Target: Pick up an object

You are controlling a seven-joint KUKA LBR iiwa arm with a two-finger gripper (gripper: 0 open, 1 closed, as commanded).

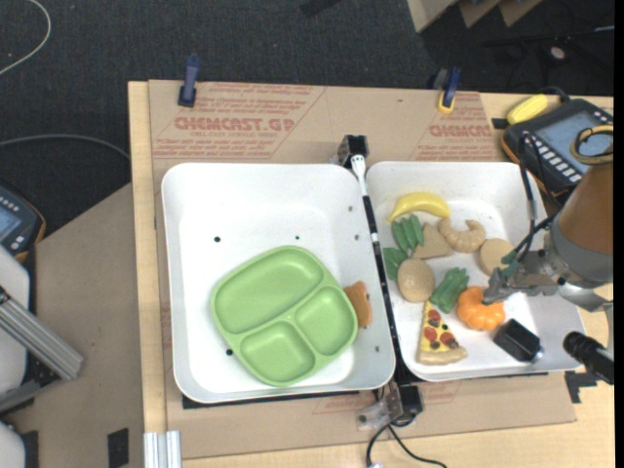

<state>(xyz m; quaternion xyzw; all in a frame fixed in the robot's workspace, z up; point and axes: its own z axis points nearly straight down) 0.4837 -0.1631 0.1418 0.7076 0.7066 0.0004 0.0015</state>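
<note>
**Gripper low over the orange fruit, nothing lifted yet**

The pick is, by my reading, at the approach or grasp stage. The gripper (pixel 499 289) sits low in the right bin (pixel 483 185), at about 4 o'clock from the bin's middle. It is just beside the orange fruit (pixel 476 312), at that fruit's 1 o'clock, and looks to be touching or almost touching it. The fruit lies on the bin floor, so nothing shows as raised or carried. Closing on it and lifting are what remain.

The other candidates also lie in this bin:
- a pizza slice (pixel 439 334) at 7 o'clock from the fruit
- a potato (pixel 415 279) at 10 o'clock from the fruit
- a banana (pixel 421 205) near the bin's 11 o'clock corner

The left bin (pixel 244 203) bears a green divided plate (pixel 283 312).

The gripper's tip blends into the fruit and the grey wrist behind it, so I cannot tell whether it is spread or closed. I also cannot tell whether it truly bears on the fruit. The arm (pixel 590 227) is cut off at the 3 o'clock edge and covers the bin's right rim.
</note>
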